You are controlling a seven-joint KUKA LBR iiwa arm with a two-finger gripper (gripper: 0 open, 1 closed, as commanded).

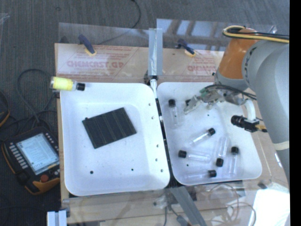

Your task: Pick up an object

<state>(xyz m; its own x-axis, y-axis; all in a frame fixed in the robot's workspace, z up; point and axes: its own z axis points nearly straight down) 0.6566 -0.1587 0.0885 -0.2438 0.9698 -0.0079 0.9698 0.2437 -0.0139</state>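
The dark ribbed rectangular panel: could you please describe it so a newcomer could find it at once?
Look in the left shallow white bin. The dark ribbed rectangular panel lies flat near its middle, turned askew. Unlike the clear black-capped vials in the right bin, it is broad, flat and opaque.

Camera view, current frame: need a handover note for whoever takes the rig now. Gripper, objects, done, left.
Gripper: low over the upper part of the right bin, reaching in from the right. Whether anything is grasped cannot be read from this view.
Objects: several clear vials with black caps lie scattered in the right bin, e.g. one mid-bin and one near the upper left corner. Left bin holds a dark ribbed pad. A yellow-capped item sits on the left bin's upper rim.
Done: nothing visibly lifted.
Left: grasp and lift one object.
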